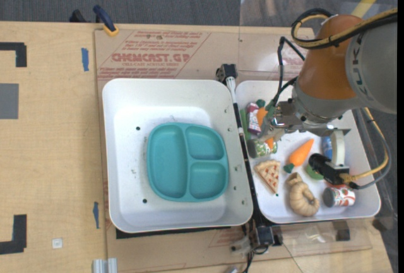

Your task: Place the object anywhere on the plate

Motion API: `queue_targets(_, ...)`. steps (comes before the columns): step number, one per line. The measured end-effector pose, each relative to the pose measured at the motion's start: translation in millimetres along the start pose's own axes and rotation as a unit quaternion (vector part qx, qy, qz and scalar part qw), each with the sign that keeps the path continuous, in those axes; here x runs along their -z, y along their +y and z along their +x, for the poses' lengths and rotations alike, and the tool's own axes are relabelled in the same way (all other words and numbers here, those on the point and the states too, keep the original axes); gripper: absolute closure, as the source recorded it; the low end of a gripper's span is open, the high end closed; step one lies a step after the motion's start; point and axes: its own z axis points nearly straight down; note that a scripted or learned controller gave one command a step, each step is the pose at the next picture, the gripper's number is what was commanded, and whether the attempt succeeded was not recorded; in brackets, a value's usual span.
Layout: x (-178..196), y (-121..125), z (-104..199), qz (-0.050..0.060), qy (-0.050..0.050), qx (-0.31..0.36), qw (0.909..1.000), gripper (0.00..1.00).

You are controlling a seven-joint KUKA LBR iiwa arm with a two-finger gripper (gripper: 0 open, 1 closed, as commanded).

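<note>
Several toy foods crowd the right bin (369, 199), and the gripper (273, 129) hangs low over the small pieces (264, 148) by its left wall. Whether it grips anything, nobody can tell. These look like light, hard, slick plastic, so a pinch across the narrow middle seems best. The plate (187, 161) waits in the left bin (126, 107).

One fixed camera above my bench (50, 139), looking down at a slant. Both white bins (120, 139) in frame; my arm (341, 69) enters from the right
</note>
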Motion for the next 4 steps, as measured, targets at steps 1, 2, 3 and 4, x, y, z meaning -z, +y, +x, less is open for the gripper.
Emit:
queue_targets(1,0,0,0,0.000,0.000,0.000,1.0000,0.00)
queue_targets(2,-1,3,114,0.001,0.002,-0.059,0.9983,0.00)
queue_targets(3,0,3,109,0.000,0.000,-0.063,0.9980,0.00)
queue_targets(4,0,1,68,0.002,0.000,0.119,0.9930,0.00)
